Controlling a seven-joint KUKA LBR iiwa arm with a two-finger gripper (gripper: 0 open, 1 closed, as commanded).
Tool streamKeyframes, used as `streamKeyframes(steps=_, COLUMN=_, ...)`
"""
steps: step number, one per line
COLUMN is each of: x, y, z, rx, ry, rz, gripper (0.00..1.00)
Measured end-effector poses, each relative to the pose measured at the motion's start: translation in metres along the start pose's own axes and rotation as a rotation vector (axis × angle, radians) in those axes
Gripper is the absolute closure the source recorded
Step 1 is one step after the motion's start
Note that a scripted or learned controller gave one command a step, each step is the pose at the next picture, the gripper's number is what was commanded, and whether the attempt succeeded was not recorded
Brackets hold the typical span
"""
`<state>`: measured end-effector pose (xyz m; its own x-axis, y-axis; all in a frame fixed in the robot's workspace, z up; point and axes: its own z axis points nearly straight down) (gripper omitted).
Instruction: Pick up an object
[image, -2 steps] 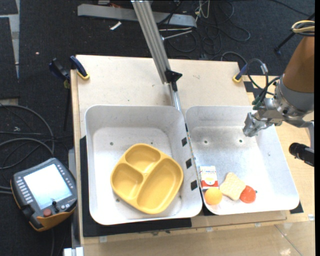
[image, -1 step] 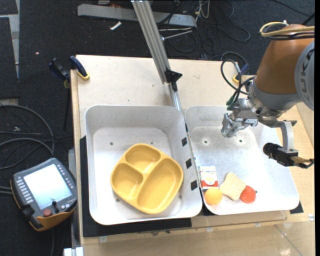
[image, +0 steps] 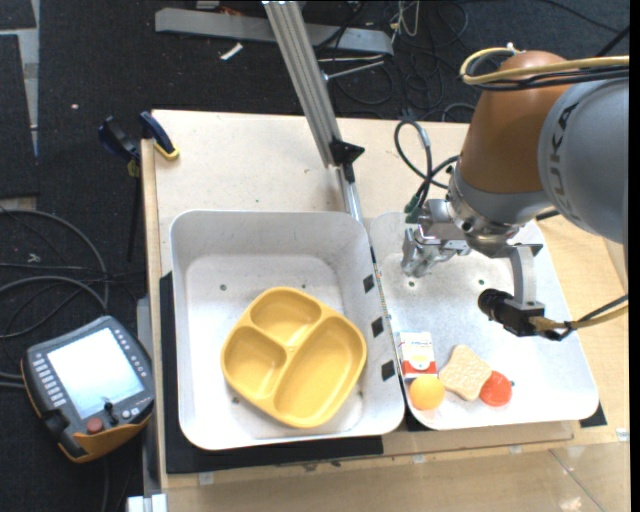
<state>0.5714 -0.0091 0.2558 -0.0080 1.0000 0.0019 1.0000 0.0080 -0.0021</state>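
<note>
gripper hangs over bare floor, food lies toward the near edge

the pickable things sit in the right bin (image: 560, 385) at its near edge: an orange ball (image: 426, 392), a cracker-like piece (image: 466, 372), a red tomato-like piece (image: 495, 389) and a small white card (image: 416, 349) just behind the ball. the gripper (image: 417, 262) hangs over the bin's far part, well apart from them, holding nothing; how wide its fingers stand i cannot tell. the cluster lies toward the camera from it. the left bin (image: 190, 300) holds a yellow divided plate (image: 293, 355).
</note>
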Motion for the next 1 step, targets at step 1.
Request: streamKeyframes(steps=1, x=0.0632, y=0.0128, z=0.004, rx=-0.003, ry=0.0, rz=-0.001, gripper=1.0)
